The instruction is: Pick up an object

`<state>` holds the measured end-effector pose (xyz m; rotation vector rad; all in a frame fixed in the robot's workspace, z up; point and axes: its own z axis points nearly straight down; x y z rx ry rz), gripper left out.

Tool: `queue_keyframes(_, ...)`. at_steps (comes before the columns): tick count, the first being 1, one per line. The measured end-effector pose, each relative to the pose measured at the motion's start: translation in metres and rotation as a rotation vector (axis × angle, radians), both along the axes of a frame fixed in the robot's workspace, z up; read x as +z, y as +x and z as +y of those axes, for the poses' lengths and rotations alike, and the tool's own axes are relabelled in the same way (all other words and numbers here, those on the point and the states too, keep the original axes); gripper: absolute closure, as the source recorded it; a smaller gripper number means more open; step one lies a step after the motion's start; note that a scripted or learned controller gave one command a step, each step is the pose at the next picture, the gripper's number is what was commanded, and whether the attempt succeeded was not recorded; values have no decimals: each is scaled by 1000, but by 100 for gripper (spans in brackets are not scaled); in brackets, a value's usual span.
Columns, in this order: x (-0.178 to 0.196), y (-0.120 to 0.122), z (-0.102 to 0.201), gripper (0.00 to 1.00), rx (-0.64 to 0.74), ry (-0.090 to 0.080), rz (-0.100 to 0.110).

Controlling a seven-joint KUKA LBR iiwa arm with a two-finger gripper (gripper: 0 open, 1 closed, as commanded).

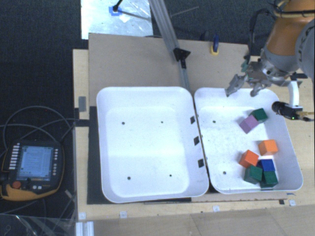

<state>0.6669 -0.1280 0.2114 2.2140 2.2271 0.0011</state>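
White bins, two, sit side by side on my bench. Nearest in the right bin (pixel 290 181) I count two dark green cubes (pixel 254 173), one blue (pixel 267 165) and two orange (pixel 248 158); farther back, one purple (pixel 249 124) touching one green (pixel 259 115). Beyond them my tool (pixel 244 87) hangs released, grasping nothing, over the far rim.

A teach pendant (pixel 32 170) with coiled cables (pixel 34 116) lies left of the bench (pixel 142 58).
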Motion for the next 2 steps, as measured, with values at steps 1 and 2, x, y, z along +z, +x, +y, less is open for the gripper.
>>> queue_keyframes(1,0,0,0,0,0,-1,0)
queue_keyframes(2,-62,-2,2,0,-2,0,5)
